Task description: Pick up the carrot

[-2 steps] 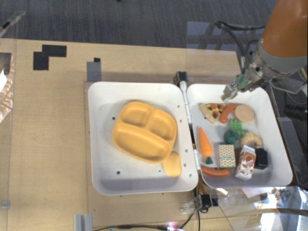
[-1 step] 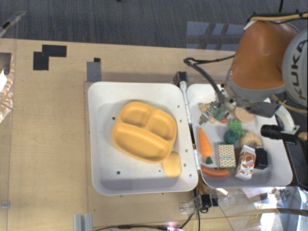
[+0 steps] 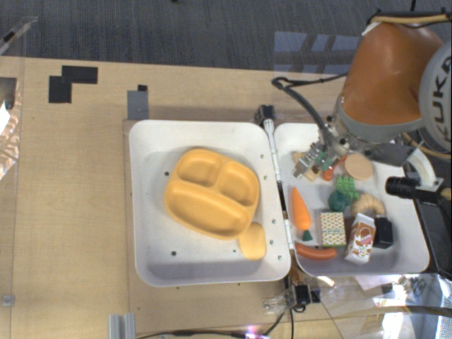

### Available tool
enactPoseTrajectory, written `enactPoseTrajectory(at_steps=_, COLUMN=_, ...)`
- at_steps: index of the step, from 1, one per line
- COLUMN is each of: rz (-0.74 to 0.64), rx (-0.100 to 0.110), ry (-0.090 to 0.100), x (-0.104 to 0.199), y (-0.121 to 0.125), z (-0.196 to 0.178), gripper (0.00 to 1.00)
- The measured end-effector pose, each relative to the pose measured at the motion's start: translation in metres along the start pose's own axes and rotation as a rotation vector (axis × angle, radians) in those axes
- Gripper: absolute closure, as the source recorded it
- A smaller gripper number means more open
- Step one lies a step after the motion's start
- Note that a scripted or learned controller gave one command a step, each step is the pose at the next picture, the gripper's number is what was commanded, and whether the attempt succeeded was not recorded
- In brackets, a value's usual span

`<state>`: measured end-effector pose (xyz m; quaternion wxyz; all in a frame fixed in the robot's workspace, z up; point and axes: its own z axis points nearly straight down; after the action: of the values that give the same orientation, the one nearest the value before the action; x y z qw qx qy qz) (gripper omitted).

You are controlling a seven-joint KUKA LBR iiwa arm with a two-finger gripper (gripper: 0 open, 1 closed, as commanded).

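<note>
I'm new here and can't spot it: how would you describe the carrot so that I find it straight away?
Look in the right white bin, the one crowded with toy food. Along its left wall lies the carrot, a slim orange cone with a green tip at its lower end. The sausage below it is redder and blunt-ended.

I see a light wood worktop [image 3: 70,210] w/ black square markers [image 3: 70,82] near its far edge — beyond it, dark grey ribbed carpet floor [image 3: 212,20], even light, clear panel [image 3: 10,41] at left.
</note>
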<state>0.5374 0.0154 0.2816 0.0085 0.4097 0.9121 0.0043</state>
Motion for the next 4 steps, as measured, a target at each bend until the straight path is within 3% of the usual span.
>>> enactPoseTrajectory(at_steps=1, rz=-0.676, rx=0.005, ry=0.012, x=0.000, y=0.022, z=0.097, gripper=1.00)
enactPoseTrajectory(at_steps=3, rz=-0.673, rx=-0.014, ry=-0.010, x=-0.002, y=0.029, z=0.071, gripper=1.00)
enactPoseTrajectory(at_steps=4, rz=-1.996, rx=-0.010, ry=0.006, x=-0.014, y=0.084, z=0.091, gripper=1.00)
